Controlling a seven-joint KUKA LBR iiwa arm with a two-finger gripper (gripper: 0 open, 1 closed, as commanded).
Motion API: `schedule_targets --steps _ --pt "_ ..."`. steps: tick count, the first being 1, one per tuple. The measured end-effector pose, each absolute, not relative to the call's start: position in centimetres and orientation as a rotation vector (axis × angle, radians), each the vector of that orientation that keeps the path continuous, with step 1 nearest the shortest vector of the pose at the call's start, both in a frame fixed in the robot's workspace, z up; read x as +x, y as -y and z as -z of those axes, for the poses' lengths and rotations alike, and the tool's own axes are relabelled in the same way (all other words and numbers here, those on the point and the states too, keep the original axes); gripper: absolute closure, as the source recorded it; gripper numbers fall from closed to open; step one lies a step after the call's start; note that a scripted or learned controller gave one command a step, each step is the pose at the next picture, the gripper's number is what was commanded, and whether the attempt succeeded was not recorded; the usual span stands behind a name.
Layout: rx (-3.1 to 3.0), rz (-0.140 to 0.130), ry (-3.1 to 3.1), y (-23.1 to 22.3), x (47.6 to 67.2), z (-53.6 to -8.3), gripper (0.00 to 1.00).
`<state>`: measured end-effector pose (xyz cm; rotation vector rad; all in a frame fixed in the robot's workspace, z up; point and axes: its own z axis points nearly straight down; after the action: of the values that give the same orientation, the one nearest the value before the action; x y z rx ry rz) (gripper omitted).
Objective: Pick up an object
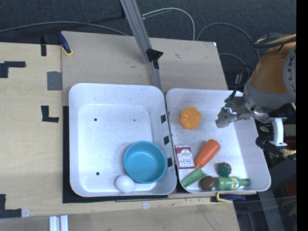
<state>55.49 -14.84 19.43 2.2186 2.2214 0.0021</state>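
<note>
Over the right bin's far right part we see the tool (225,120), a small grey piece at the end of the arm (272,83), hanging above bare white floor; we cannot tell its state, and nothing shows in its grip.

Going from largest to smallest, the bench (106,61) comes first, pale wood, carrying both bins. The left bin (96,105) and the right bin (250,148) sit side by side, their inner walls touching. The arm, grey with an orange band, reaches in from the right.

In the left bin we find a blue bowl (144,161) near the front right corner, upright, with a white ball (125,183) just beside it at its front left.

In the right bin, an orange fruit (190,118) lies near the far left, well apart from the tool. A carrot (208,152) lies slanted in the middle, with a small red box (184,156) just beside it to the left. Along the front wall lie a green bottle (232,182), a green vegetable (191,177), a brown round thing (208,182) and a small dark green ball (224,168), all close together.
</note>
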Motion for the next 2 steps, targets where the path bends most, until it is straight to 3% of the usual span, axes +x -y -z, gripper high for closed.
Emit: schedule_targets --steps 1,2 --pt "2.218 -0.002 -2.222 14.8 55.6 -22.0 1.0" --pt "2.217 0.0 -2.23 10.0 55.4 -21.7 1.0"
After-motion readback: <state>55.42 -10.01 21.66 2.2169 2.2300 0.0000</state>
